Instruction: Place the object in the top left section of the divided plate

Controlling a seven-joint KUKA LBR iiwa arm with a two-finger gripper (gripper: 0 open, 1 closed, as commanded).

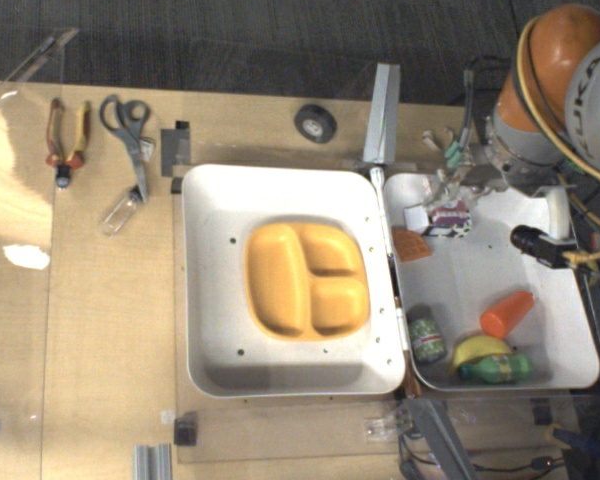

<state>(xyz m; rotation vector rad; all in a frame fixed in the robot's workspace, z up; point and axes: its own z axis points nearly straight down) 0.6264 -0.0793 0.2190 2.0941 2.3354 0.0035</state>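
Divided plate (307, 278) in the left bin (215, 268); right of the plate, right bin (570, 348); scissors (130, 133) well left of it.

Even overhead light, with strong glare washing out the bench (20, 158) at left; the arm (570, 68) looks soft.

Arm (570, 78) cut off at right edge; hand (448, 200) fingers indistinct.

A pale wooden tabletop (80, 298) catches glare at its left, with dark grey carpet (230, 8) beyond its far edge.
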